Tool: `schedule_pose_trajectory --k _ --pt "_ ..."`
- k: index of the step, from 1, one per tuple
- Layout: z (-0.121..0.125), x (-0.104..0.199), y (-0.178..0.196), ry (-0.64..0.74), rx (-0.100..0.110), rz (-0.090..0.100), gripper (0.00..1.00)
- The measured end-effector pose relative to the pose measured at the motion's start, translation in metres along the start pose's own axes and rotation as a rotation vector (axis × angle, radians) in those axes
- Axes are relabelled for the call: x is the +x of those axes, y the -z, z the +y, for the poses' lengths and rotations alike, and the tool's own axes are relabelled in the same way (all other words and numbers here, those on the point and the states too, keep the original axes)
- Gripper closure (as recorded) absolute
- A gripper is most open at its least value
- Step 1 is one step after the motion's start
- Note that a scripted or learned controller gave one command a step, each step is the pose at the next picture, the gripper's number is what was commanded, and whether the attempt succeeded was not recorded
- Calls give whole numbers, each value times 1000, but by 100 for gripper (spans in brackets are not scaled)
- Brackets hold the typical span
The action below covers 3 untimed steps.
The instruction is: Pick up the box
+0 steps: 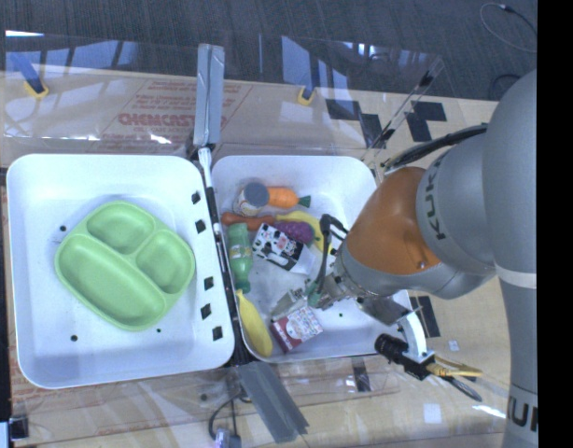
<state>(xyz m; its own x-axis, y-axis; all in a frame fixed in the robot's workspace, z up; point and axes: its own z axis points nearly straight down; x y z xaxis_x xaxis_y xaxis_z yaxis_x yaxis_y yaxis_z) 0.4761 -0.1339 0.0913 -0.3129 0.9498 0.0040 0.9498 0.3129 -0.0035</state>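
Box (pixel 275 244) (white with black and red marks) lies in the right bin (pixel 356 177), among toy food beside a green bottle (pixel 239 253). The claw (pixel 314 292) hangs low just right of it, and I cannot tell how it stands. I think this is the reaching step; next it needs to slide over the box.

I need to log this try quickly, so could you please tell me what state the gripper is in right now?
Two-finger gripper: cannot be told; it sits low in the right shallow white bin, above the clutter.
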Motion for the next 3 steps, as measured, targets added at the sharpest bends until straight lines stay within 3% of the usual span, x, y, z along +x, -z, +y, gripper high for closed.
schedule_pose_trajectory --k 1,2,3 --pt "0 0 9 4 1 1 100" --pt "0 0 9 4 1 0 0" --pt "-8 -25 0 -2 -3 -3 0"
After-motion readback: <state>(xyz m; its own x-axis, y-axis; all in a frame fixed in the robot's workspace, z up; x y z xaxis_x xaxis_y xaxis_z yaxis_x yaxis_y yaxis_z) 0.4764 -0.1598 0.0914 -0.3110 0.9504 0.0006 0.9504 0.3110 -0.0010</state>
